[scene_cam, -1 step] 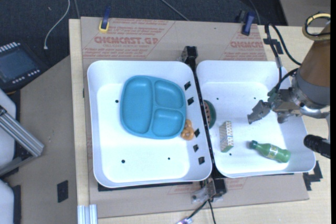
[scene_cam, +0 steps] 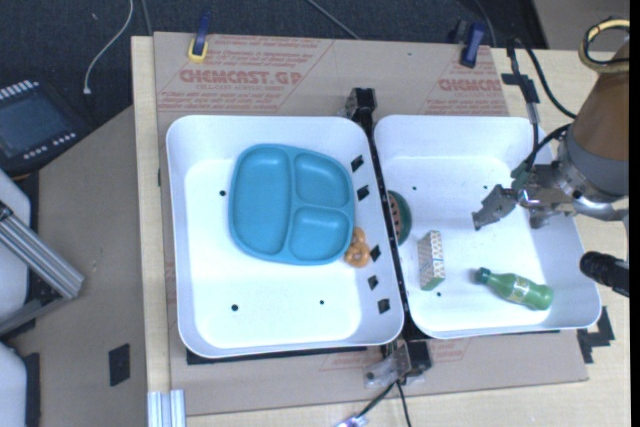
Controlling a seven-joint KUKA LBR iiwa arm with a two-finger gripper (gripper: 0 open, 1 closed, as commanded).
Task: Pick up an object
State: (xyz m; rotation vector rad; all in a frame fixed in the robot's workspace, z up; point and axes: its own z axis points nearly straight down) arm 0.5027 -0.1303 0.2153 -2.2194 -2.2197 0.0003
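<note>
Gripper hovers over the right bin, near its right edge; finger spread can't be told.
Green bottle lies by the bin's near right corner; best drop squarely across its body, clear of the wall.

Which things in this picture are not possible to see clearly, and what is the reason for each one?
- Gripper, camera view: dark and small against the right bin; whether it is open or shut cannot be told.
- Round object at the divider: partly hidden by the bin wall, so its kind is unclear.
- Orange item: tucked against the blue plate, too small to identify.
- Silver packet: print too small to read.
- Green bottle: label blurred.
</note>
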